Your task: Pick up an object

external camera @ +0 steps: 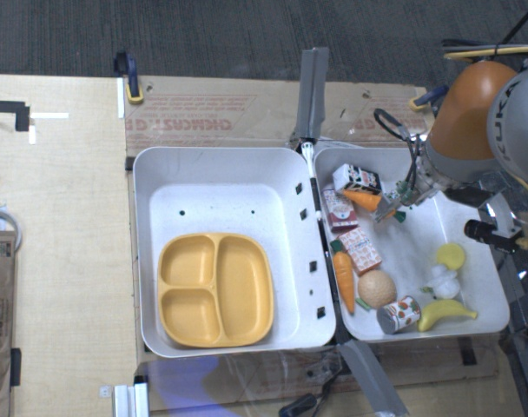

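In the right bin [481, 259], your gripper [391, 210] sits at the carrot's [362, 200] 3 o'clock end; grip state unclear, cannot tell.

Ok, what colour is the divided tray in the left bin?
Yellow-orange all over, plain; the divided tray shows clearly in the camera view.

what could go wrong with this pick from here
The claw sits at the tip of a carrot that lies packed against a carton and a box. A grip that far out on the tapered end may slip off. Closing or lifting could also snag or drag those neighbours in the right bin.
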Available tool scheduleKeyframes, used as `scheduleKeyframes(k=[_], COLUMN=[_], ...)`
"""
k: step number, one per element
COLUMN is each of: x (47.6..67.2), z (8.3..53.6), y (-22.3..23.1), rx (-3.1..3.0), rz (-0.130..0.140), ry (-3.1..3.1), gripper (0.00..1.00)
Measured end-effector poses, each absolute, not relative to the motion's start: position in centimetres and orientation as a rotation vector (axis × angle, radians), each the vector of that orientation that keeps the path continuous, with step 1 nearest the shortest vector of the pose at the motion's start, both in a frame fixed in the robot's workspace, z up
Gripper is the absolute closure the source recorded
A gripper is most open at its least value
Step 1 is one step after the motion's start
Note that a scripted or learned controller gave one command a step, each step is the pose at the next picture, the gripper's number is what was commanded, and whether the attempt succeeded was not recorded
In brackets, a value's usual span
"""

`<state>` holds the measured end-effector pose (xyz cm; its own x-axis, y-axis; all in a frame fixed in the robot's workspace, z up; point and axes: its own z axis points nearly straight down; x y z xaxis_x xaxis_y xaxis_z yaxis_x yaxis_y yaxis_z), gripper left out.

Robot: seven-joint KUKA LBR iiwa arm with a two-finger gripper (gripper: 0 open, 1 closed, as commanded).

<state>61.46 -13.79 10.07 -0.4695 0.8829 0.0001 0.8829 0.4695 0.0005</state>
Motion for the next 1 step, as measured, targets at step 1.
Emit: scheduleKeyframes(k=[1], x=[64.5], z=[19.22], y=[-7.19], rx=[1.636], rz=[0.0], ry=[2.68], gripper=[1.0])
